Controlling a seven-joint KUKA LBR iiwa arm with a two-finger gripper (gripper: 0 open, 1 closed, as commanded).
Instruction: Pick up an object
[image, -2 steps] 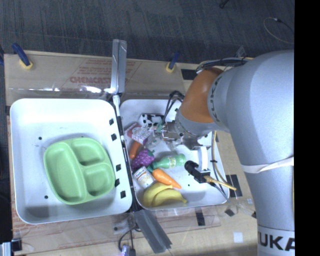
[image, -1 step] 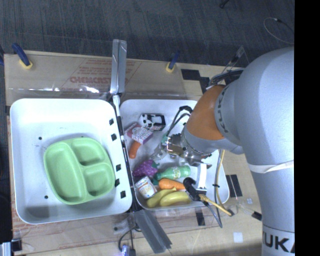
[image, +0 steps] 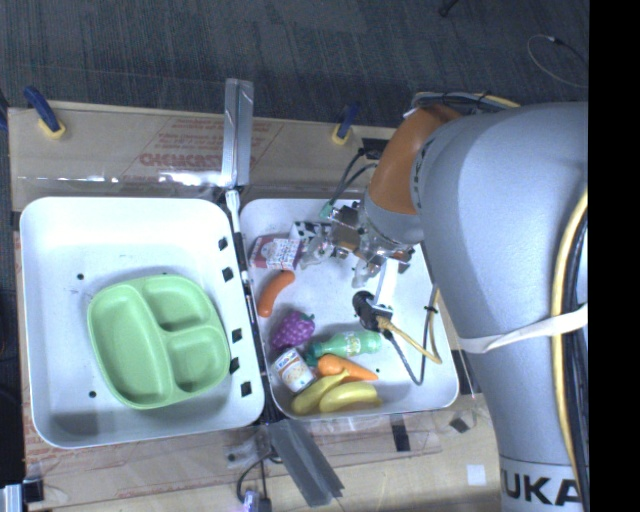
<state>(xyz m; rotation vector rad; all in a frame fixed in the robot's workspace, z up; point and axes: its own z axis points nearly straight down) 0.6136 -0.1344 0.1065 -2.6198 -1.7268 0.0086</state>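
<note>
Camera view: looks down at a slant on both bins, and the arm (image: 500, 230) comes in from the right over the right bin (image: 445, 385).
Gripper: the gripper (image: 335, 240) hangs below the orange band (image: 400, 165), over the far half of the right bin.
Gripper opening: cannot be told from this angle, and nothing can be seen held in it.
Nearest thing: a red and white packet (image: 272, 250) lies just beside the gripper on its left, close to the bin's left wall; whether the two touch cannot be told.
Next thing out: an orange sausage-shaped toy (image: 273, 292) lies tilted below the packet, near the gripper but apart from it.
Middle of the bin: purple grapes (image: 292, 328) sit below the orange toy, with a green bottle (image: 345, 346) on its side just to their right.
Near end of the bin: a small jar (image: 293, 369), a carrot (image: 345, 369) and yellow bananas (image: 335, 397) are crowded together, well apart from the gripper.
Bare floor: a white patch of the right bin lies between the gripper and the grapes.
Left bin: the left bin (image: 50, 250) holds a green divided plate (image: 160, 340), lying flat and well apart from the gripper.
</note>
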